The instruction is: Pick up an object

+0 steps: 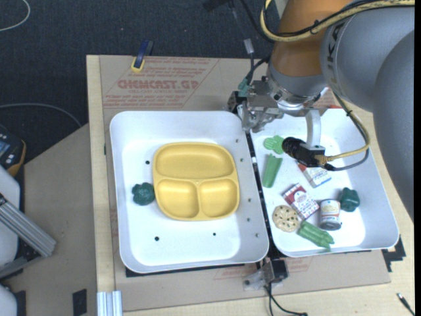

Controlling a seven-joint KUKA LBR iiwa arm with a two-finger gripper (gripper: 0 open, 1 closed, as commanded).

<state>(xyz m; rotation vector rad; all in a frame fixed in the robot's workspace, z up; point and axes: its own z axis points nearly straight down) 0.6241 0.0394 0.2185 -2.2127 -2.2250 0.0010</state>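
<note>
My gripper [253, 118] hangs over the right bin's [375, 176] upper-left corner (whether it's released or clenched, I cannot tell). The green pod [271, 170] lies just below it in that bin, long axis nearly upright, leaning slightly right.

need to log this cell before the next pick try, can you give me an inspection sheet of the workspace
surface: two shallow white bins, left bin and right bin, on a cardboard-covered bench
job's things: right bin holds a green pod-shaped toy, round cookie, red-and-white packet, small tin can, green broccoli piece, green bean toy
clutter: left bin holds a yellow three-compartment plastic plate and a dark green lump
grippers: gripper over the bins' shared edge, holding nothing visible
cables: yellow cable over right bin
surroundings: dark carpet
</note>
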